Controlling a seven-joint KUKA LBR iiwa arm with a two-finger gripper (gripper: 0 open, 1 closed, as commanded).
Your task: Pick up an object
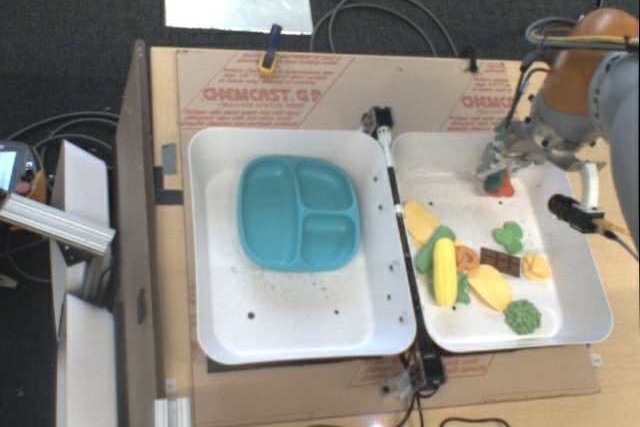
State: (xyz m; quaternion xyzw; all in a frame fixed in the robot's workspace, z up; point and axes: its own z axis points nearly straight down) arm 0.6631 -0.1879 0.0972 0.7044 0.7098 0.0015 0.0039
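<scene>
My gripper (497, 164) hangs over the back of the right bin (580, 315), under the grey wrist and orange band. A small red and green toy (499, 182) sits directly beneath its tip, touching or nearly so; I cannot see whether it is gripped. Further forward in the same bin lie a yellow corn cob (444, 271), a yellow banana-like piece (419, 218), a green vegetable (429, 251), an orange piece (466, 258), a brown chocolate bar (500, 262), a green leafy piece (509, 237), a yellow lemon shape (490, 287) and a broccoli floret (521, 316).
The left bin (220, 315) holds a teal divided plate (298, 213). A black divider rail (398, 225) runs between the bins. A black fitting (572, 211) on a cable juts over the right bin's right rim. Cardboard lies behind both bins.
</scene>
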